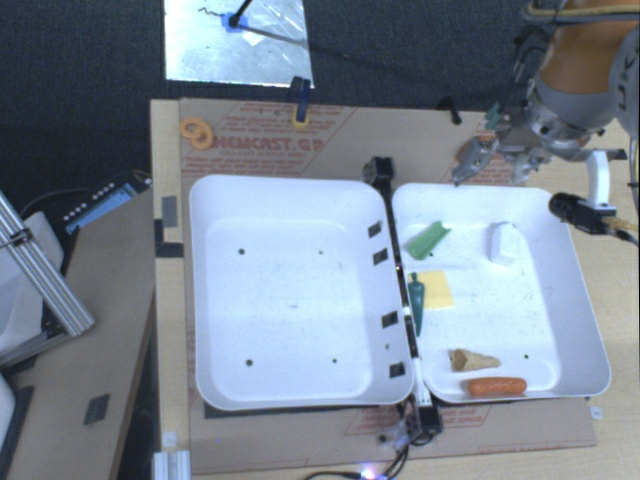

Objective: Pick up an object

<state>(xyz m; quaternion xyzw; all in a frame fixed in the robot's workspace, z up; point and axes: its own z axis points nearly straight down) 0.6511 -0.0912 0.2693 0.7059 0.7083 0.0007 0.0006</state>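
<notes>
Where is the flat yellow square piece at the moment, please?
The flat yellow square piece lies in the right white bin, near its left wall, between the green wedge above and the tan lump below.

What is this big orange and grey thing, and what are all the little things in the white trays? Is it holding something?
That is a robot arm. It reaches in from the right side of the picture. The camera hangs above the bench and looks down at a slant. At the arm's end is a gripper with two fingers, like a small claw, hovering over the back edge of the right bin.

There are two shallow white bins side by side. In the right one lie a green piece, a white block, a yellow square, a dark green carrot-shaped toy, a tan wedge and an orange stick. The left bin sits beside it.

I see nothing between the gripper's fingers, so it holds nothing yet. Its job is to pick one thing up.
</notes>
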